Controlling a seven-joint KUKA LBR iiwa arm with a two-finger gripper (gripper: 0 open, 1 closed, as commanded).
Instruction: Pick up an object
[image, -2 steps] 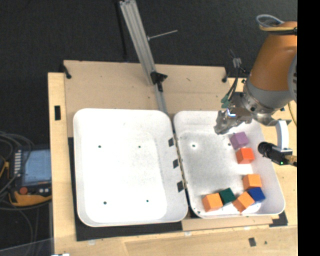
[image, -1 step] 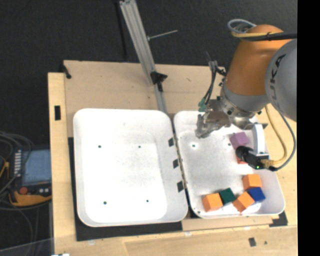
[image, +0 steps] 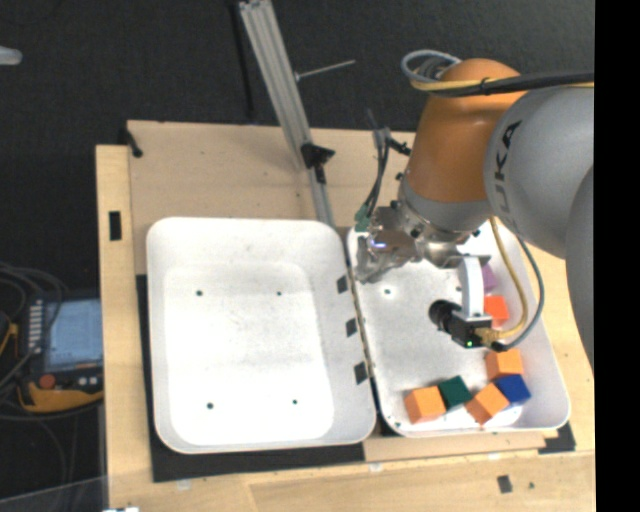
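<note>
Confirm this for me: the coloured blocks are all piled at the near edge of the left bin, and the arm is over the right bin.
Wrong bin. The camera view shows the coloured blocks at the near edge of the right bin, the same one the arm is over.

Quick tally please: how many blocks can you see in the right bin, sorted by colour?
Visible in the right bin, some parts hidden by the arm:
Orange blocks: 4
Green block: 1
Blue block: 1
Purple piece: 1
Total: 7
</note>
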